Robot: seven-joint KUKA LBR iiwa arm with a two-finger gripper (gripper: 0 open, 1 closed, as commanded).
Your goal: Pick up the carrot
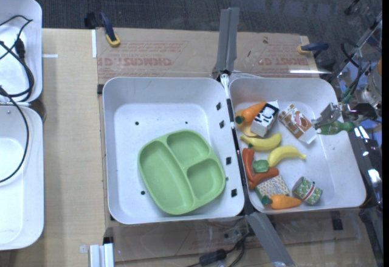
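Note:
An orange carrot (251,111) with a green top lies at the upper left of the right bin (340,92), partly under a black-and-white carton (265,118). A second orange carrot (284,202) lies at that bin's front edge, beside a patterned block (273,187). My gripper (328,118) hangs over the right side of the right bin, well to the right of both carrots. A green piece (338,129) shows just below it; whether it is held is unclear.
The right bin also holds two bananas (285,153), a red vegetable (250,162), a snack packet (296,121) and a small can (307,191). A green divided plate (181,171) lies in the left bin (121,138). A grey divider post (227,41) stands between the bins.

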